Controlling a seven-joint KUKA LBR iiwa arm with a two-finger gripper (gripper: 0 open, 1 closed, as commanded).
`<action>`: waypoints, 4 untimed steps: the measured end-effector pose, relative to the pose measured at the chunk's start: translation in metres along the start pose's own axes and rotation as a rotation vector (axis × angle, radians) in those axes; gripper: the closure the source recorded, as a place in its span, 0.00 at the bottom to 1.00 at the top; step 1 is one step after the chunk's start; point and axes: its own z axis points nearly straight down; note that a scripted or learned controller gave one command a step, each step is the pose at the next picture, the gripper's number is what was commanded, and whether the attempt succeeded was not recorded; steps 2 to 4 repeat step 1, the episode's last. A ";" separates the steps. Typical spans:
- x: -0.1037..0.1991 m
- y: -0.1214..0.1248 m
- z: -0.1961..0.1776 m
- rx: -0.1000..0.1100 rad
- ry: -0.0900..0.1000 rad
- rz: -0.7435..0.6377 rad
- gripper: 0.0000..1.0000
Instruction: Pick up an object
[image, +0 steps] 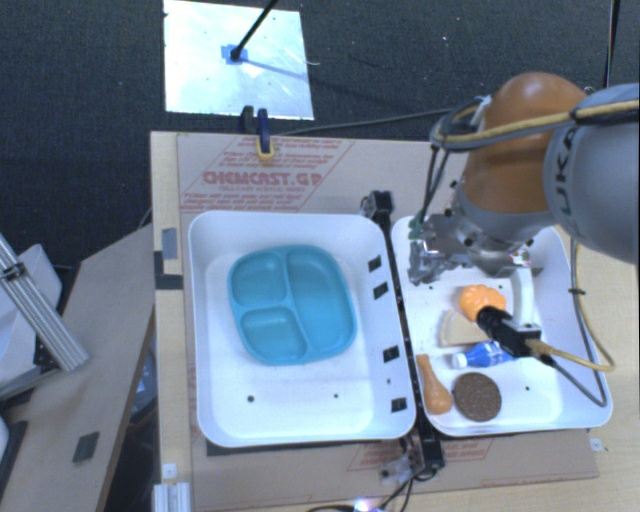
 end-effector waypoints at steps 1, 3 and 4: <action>0.044 -0.011 0.014 0.000 0.000 -0.001 1.00; 0.044 -0.011 0.014 0.000 0.000 -0.001 1.00; 0.044 -0.011 0.014 0.000 0.000 -0.001 1.00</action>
